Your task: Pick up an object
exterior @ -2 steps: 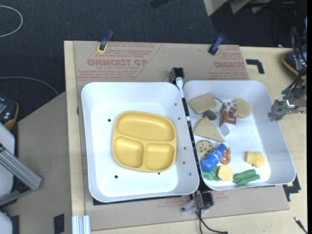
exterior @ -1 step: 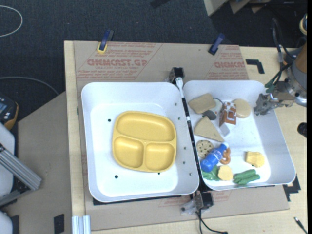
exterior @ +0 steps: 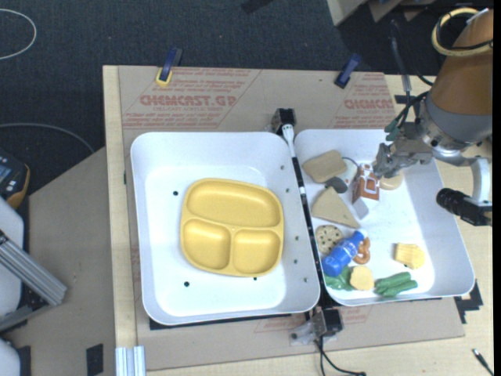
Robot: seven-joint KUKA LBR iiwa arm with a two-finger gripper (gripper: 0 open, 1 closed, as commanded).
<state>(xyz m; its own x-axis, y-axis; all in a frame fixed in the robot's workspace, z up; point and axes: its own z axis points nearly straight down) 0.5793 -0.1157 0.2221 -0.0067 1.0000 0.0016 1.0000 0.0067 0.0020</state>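
The right bin [exterior: 442, 233] holds several toy foods. Among them are a tan bread slice [exterior: 324, 165], a tan wedge [exterior: 334, 207], a chocolate-chip cookie [exterior: 326, 235], a blue piece [exterior: 341, 256], a yellow cheese chunk [exterior: 409, 254] and green beans [exterior: 395, 284]. My gripper [exterior: 385, 168] is low over the bin's upper middle, pointing down. A small red-and-white item [exterior: 366, 188] lies just to its lower left, and a round tan piece [exterior: 390, 182] sits right under its tip. Nothing can be seen held between the fingers.
The left bin [exterior: 156, 210] carries a yellow compartment plate [exterior: 232, 226]. A black divider clip [exterior: 283, 119] sits between the bins at the top. The grey arm with its orange band [exterior: 462, 84] enters from the upper right. A black part [exterior: 462, 205] sticks over the right bin's right rim.
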